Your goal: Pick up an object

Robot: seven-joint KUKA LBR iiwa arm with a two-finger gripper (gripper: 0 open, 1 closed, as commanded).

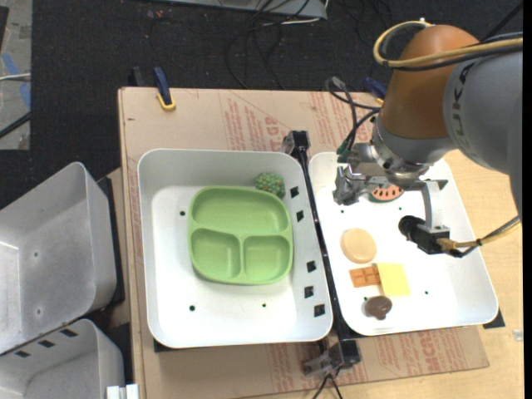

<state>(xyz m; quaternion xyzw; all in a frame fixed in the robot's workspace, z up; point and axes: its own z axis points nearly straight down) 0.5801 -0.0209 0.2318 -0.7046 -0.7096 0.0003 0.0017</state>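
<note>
Beyond the disc [359, 244], toward the far wall of the right bin [465, 302], the gripper [349, 188] is seen hanging low over the white floor. Whether it is apart or together cannot be told, since it is masked by the wrist; nothing is seen clamped in it. An orange striped piece [384, 193] lies beyond the disc and a little to its right, partly covered by the wrist and just beside the gripper. On the near side of the disc an orange cracker [364, 276] is touching a yellow square [393, 278], and a brown lump [378, 307] lies nearer still. Well to the left of the disc, in the left bin [158, 306], a green plate [241, 234] and a small green sprig [269, 183] are found.

No object is judged to be picked yet, and the striped piece is taken as the likeliest target. A miss could be caused by a descent onto bare floor between the disc and that piece, as the gripper seems offset to its left. Flat pieces such as the disc may be pushed aside rather than gripped, and the bin wall left of the disc could be struck.
</note>
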